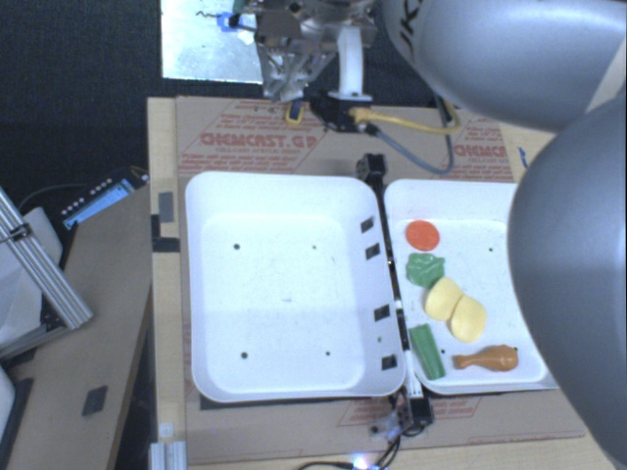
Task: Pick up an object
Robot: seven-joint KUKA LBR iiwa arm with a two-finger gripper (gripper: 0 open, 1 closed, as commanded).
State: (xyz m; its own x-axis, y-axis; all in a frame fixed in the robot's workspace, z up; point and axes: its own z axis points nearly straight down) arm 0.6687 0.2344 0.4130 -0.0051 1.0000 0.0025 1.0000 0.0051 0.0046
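Camera view, standing by the bench: gripper [286, 76] hangs high beyond the far edge of the left bin [211, 292], over the cardboard. Nothing sits between its fingers; whether they are apart or together I cannot tell, the wrist blurs into cables.

Pickable things all lie nearer the camera and to the arm's side of the gripper, in the right bin [490, 238]: orange disc [422, 234], green leafy piece [424, 268], two yellow lumps [456, 308], green stick [427, 351], brown drumstick [483, 359].

To do it well: travel over the divider, come straight down on the disc, which stands a little apart. The lumps touch and might slip.

Arm bulk [568, 262] covers that bin's far side; possibly more items underneath.
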